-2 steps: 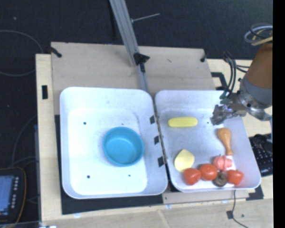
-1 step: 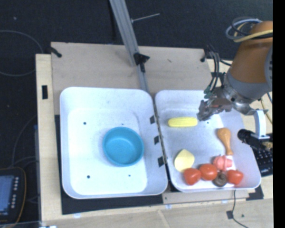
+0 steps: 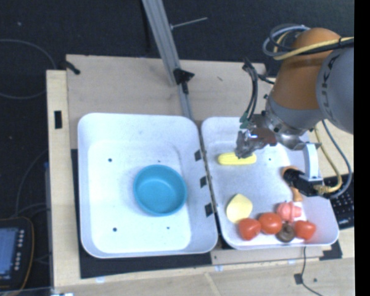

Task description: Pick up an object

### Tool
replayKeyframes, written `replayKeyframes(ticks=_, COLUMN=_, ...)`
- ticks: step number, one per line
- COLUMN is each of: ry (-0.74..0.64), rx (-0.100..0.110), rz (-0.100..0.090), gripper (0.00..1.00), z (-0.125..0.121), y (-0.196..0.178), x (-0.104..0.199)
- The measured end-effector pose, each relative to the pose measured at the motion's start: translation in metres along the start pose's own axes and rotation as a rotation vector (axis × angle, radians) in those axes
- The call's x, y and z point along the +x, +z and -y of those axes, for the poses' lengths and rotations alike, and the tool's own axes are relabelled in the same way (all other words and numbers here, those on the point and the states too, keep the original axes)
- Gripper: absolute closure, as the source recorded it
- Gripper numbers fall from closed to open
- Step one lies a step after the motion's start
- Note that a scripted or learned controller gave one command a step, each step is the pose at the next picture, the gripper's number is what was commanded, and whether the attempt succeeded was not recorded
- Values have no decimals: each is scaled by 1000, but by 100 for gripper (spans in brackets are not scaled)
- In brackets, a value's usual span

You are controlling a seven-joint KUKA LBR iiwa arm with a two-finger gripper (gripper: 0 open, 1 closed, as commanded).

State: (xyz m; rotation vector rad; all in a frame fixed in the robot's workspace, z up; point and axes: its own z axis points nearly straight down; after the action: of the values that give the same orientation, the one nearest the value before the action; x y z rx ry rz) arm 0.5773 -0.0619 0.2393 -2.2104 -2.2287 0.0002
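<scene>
the gripper (image 3: 246, 145) hangs low over the upper part of the right bin (image 3: 265, 171), right above the banana (image 3: 237, 159); the banana is a small yellow piece, lying flat on the bin floor near the wall that is shared with the left bin (image 3: 98, 165); its right end is under the gripper, or touching it, the view does not let me decide which; if the fingers are spread or pressed together i cannot tell, because they are dark and seen from above against the wrist; i do not see the banana lifted.

i judge the banana to be a toy of plastic or foam, so it is light and rather stiff, with a smooth skin that may slip; it is long and thin, so the good hold is across its narrow width near the middle, not at the end, where it can turn or shoot out of the grip; it is not fragile, a firm squeeze should do no harm; the bin floor is also smooth, so a push from the side may slide it toward the wall.

the other things lie well apart from it, at the lower edge of the same bin: a pale lemon (image 3: 238, 206), three tomatoes (image 3: 271, 222) and a pink piece (image 3: 288, 210); a blue bowl (image 3: 160, 189) stands in the left bin; both bins rest on the bench (image 3: 123, 85).
</scene>
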Motion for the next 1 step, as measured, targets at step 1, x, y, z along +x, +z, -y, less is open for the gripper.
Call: replayKeyframes(ticks=1, ry=0, rx=-2, rz=1, gripper=100, z=-15, y=4, x=56)
